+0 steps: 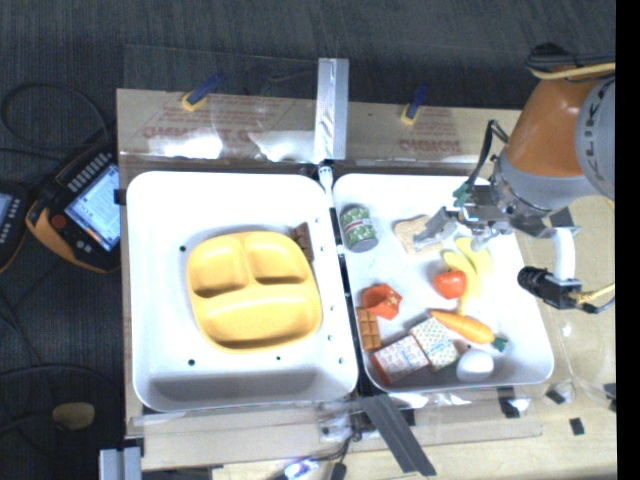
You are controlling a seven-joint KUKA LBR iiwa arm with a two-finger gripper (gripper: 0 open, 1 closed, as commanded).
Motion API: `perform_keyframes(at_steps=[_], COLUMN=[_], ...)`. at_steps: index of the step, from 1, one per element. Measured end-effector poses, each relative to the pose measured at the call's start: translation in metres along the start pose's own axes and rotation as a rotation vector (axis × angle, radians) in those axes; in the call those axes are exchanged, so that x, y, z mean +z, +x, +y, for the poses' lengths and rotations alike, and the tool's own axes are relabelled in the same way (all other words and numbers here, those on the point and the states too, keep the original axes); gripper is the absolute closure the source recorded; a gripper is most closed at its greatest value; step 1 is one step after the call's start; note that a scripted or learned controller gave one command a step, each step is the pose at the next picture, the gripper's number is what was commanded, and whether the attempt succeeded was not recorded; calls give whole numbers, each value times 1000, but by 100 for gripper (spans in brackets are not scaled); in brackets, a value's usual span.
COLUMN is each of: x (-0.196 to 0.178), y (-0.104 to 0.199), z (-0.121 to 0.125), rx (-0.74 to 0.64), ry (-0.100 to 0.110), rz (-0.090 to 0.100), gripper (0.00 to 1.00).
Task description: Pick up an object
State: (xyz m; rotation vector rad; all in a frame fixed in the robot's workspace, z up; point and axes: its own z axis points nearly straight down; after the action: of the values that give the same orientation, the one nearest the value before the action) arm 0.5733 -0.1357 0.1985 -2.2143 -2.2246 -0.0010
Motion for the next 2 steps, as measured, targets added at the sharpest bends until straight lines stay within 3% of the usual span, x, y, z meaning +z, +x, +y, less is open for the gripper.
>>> perform_keyframes(at_steps=[1, 2], x=[74, 106], y=[-61, -70], z=[-46, -18], rx=[90, -99], ry=[1, -11], rz=[-3, 4], gripper=[0, 0])
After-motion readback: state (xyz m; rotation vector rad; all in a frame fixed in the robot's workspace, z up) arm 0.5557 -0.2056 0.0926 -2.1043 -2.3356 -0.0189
